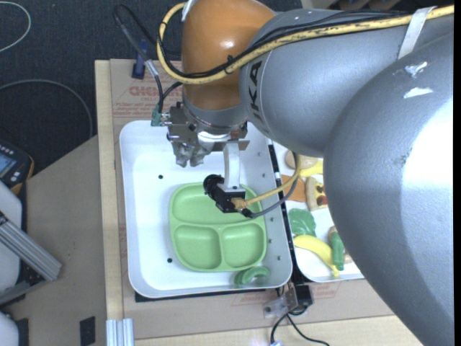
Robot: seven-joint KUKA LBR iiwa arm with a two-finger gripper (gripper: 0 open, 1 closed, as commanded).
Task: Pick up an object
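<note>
A light green divided plate (216, 236) lies in the left bin (144, 193), towards its near side. A small green round piece (252, 275) rests against the bin's near rim, just below the plate. My gripper (189, 153) hangs under the orange wrist band over the far half of the left bin, a little beyond the plate's far left corner. Nothing shows in its grasp. The big grey arm covers most of the right bin.
In the visible strip of the right bin (317, 269) lie a yellow banana (315, 249), a green leafy piece (302, 223), another yellow item (310, 169) and a brownish piece (315, 192). White bin floor shows left of the plate.
</note>
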